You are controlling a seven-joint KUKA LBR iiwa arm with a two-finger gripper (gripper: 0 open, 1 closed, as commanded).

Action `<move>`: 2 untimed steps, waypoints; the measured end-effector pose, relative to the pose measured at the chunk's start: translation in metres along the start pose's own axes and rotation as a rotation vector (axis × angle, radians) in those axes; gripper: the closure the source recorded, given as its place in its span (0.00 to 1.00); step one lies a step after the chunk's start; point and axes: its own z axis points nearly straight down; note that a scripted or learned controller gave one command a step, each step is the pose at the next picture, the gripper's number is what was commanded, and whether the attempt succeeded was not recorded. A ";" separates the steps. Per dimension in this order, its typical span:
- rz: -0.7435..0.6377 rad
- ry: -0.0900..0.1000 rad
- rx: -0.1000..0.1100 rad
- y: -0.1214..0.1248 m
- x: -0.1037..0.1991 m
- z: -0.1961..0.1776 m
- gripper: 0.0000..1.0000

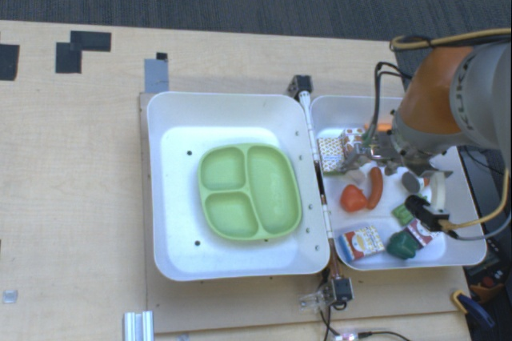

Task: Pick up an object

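Reaching into the right bin (472,251), the gripper (382,157) hangs above the orange sausage (375,186) and red piece (353,198), apparently mid-approach; the finger state cannot be told, and descent and closing seem next.

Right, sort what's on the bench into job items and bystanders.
Job items:
gripper
orange toy
sausage
green toy
small carton
patterned packet

Bystanders:
green divided plate
left bin
black tape squares
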 end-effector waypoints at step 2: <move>-0.003 0.003 0.010 -0.066 0.048 -0.088 1.00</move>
